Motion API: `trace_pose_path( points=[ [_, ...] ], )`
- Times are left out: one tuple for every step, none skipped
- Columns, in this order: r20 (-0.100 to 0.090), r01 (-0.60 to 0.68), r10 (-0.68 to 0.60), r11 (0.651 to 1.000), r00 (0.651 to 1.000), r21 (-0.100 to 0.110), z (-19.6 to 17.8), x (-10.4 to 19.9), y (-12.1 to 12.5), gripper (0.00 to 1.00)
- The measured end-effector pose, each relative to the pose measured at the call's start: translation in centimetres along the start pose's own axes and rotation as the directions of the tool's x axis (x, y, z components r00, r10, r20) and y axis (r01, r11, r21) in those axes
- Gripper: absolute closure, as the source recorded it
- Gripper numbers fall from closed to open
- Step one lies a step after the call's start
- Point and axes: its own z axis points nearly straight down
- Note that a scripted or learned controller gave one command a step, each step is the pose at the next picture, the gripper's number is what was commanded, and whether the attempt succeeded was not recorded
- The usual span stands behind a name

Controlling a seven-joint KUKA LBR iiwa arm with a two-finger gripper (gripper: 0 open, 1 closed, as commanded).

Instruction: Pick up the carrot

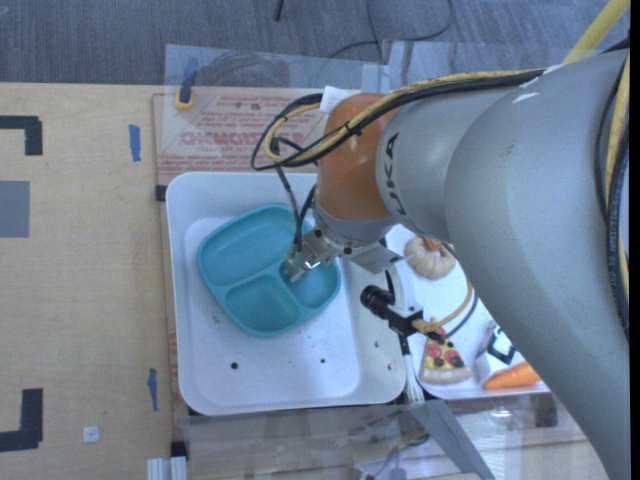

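The carrot [512,375] is orange and lies at the near right of the right bin [395,373], partly hidden by the arm. My gripper [303,262] hangs far to its left, low over the right rim of a teal divided plate [250,263] in the left bin [190,298]. Nothing shows in the gripper's grasp.
A pale garlic-like toy [432,258] and a toy pizza slice [445,361] lie in the right bin near the carrot. The big grey arm [520,188] covers most of that bin. The bin's divider wall [360,348] runs between plate and carrot.
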Motion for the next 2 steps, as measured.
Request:
trace_pose_path(
  points=[
    [-0.002,-0.116,0.116,0.993,0.993,0.01,-11.2,-6.2,1.3,1.0],
    [0.001,0.02,-0.02,1.0,1.0,-0.005,-1.5,-2.4,3.4,1.0]
  ],
)
